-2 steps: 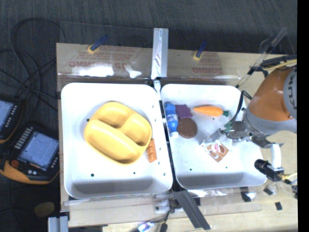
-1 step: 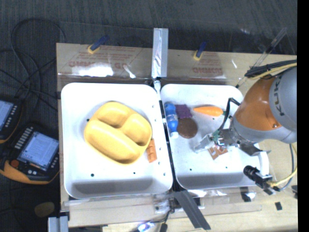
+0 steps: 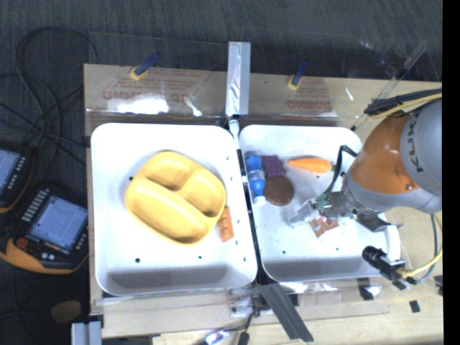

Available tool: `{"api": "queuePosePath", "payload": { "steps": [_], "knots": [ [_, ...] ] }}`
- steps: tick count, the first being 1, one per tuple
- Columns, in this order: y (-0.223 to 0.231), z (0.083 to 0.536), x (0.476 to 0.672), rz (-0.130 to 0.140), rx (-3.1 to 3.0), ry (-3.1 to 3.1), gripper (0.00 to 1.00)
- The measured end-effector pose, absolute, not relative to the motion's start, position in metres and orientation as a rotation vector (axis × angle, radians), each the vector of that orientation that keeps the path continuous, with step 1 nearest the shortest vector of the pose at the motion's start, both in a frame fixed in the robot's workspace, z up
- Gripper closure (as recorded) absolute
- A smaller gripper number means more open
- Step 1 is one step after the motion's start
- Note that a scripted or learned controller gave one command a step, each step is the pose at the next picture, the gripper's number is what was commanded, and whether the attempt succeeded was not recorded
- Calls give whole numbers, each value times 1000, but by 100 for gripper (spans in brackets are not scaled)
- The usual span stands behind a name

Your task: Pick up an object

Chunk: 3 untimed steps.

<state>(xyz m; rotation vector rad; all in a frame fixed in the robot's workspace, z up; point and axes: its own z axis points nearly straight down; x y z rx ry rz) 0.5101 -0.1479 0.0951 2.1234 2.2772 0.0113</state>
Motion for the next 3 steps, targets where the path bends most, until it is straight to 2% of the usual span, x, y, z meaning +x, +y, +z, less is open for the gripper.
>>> {"api": "queuePosePath", "payload": {
  "steps": [1, 2, 3],
  "knots": [
    [-148, 104, 511, 13, 2122, 2277, 100],
    [-157, 103, 517, 0, 2111, 2331, 100],
    [-157, 103, 517, 0, 2111, 2331, 0]
  ]
}}
